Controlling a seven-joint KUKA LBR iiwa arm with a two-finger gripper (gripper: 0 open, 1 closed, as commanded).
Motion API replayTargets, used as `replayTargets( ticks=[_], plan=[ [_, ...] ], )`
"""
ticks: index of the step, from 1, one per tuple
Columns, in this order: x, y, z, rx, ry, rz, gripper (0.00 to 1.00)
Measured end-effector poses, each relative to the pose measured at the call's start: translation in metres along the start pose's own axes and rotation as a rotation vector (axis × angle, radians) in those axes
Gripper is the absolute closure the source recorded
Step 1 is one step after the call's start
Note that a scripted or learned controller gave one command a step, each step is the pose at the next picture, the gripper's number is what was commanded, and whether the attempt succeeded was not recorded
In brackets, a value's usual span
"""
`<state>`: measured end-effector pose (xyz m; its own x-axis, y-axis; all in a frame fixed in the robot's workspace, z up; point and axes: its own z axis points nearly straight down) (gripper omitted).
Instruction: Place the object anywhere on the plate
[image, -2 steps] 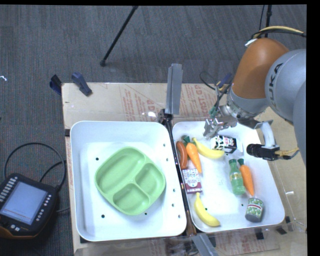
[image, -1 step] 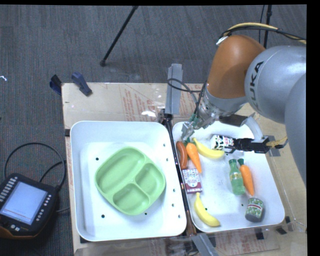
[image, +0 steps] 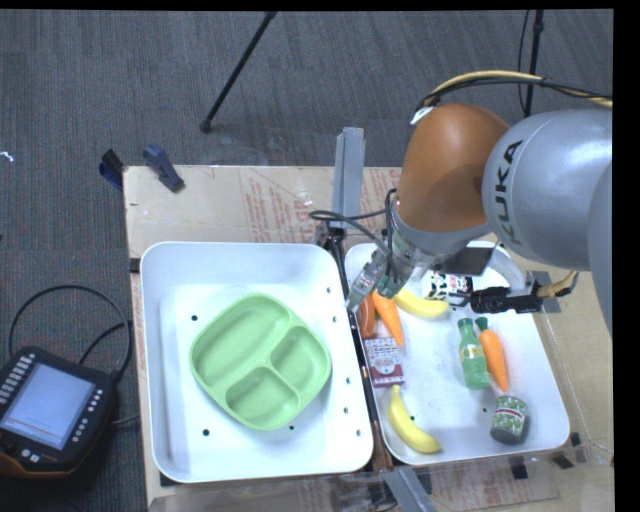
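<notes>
Nothing has been put on the green plate (image: 262, 372) yet, so the whole job is left. The pincer (image: 366, 290) is seen low over the right bin (image: 530, 375), by a carrot (image: 388, 318). Whether it is spread cannot be told. Two bananas (image: 412, 424), a bottle (image: 472, 355) and a small box (image: 384, 361) are crowded close by.

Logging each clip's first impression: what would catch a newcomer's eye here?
The big grey arm with the orange band reaches in from the right over the right white bin, its claw low at that bin's left edge beside an orange carrot. In the left white bin lies a pale green three-compartment plate, with nothing on it.
</notes>
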<state>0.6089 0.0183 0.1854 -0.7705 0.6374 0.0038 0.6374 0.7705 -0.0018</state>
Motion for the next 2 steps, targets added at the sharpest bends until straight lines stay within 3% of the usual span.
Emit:
replayTargets(
  ticks=[1,2],
  plan=[
    [0.057,0.006,0.000,-0.001,-0.001,-0.343,1.00],
    [0.049,-0.041,-0.085,-0.002,-0.004,-0.420,1.00]
  ],
)
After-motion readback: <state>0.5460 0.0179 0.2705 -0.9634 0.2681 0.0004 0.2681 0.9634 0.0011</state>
